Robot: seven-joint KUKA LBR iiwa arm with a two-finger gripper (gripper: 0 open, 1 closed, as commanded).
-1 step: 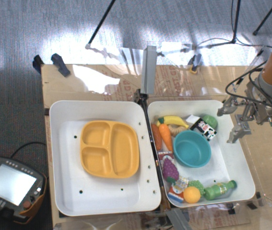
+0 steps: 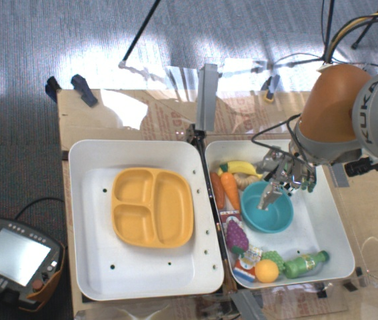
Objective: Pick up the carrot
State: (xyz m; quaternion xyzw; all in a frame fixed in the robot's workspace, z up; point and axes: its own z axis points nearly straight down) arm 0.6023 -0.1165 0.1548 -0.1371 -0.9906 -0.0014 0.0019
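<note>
White plastic bins sit side by side on the bench (image 2: 95,122). The left bin (image 2: 85,179) holds just a yellow divided plate (image 2: 153,207), lying flat near its middle. The right bin (image 2: 335,225) is crowded: a teal bowl (image 2: 269,215) sits near its centre, a yellow banana (image 2: 239,168) lies at the far left corner, a purple bunch of grapes (image 2: 236,236) lies near the left wall, and along the near edge are a small carton (image 2: 246,265), an orange ball-like fruit (image 2: 267,271) and a green bottle (image 2: 303,265) on its side.

Grey and orange, the arm (image 2: 339,115) reaches in from the right, and its hand (image 2: 275,192) hangs over the far rim of the teal bowl, pinching nothing; whether its fingers are spread or pressed together I cannot tell, since the metal parts blur together.

By my reading the step in hand is the approach, with no grasp made yet. The carrot (image 2: 230,189) lies in the right bin just left of the bowl, close beside a redder, sausage-like piece (image 2: 218,191) against the left wall, its green top pointing far toward the banana. The next move calls for shifting the hand left past the bowl rim, lining the fingers across the carrot's narrow width, and descending without catching the bowl or the neighbouring piece, which leave little room on either side.
</note>
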